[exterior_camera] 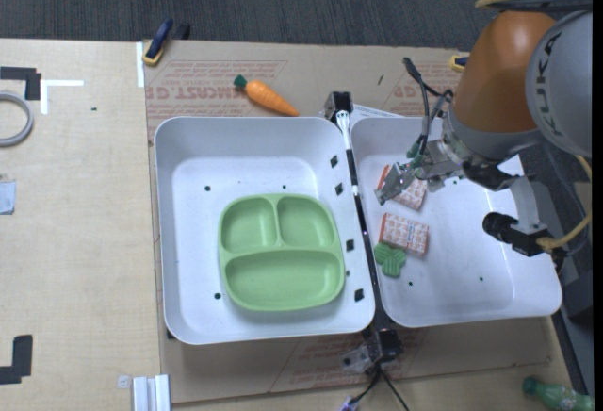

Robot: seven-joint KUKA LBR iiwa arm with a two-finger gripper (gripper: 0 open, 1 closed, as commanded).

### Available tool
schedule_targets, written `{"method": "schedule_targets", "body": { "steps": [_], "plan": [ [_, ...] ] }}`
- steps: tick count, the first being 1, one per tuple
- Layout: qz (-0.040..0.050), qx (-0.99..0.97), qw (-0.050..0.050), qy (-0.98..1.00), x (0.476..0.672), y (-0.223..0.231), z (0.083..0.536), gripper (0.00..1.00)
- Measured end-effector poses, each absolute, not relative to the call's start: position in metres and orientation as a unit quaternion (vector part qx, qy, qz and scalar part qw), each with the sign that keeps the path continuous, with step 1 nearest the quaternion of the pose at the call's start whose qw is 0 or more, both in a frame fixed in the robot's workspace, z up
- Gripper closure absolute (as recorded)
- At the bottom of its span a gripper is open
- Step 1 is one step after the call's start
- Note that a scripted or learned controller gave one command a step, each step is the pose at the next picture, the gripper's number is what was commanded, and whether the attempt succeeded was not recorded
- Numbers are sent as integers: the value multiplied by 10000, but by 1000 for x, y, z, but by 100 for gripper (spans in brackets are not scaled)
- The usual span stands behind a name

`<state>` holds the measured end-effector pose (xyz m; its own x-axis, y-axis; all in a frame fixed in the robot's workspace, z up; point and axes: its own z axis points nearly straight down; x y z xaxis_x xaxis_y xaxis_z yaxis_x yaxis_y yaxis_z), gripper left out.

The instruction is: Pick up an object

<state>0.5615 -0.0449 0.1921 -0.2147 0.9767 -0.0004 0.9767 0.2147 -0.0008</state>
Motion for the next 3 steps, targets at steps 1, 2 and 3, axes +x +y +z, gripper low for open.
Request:
{"method": "schedule_targets", "body": {
  "steps": [1,2,3],
  "plan": [
    [-7,-6118,-24,-7910,579,-104,98,0],
    [3,-6313,-4,-7755,603,-41,192,0],
    [1,-5304,-3,-8478,568,-33,192,0]
  ]
}}
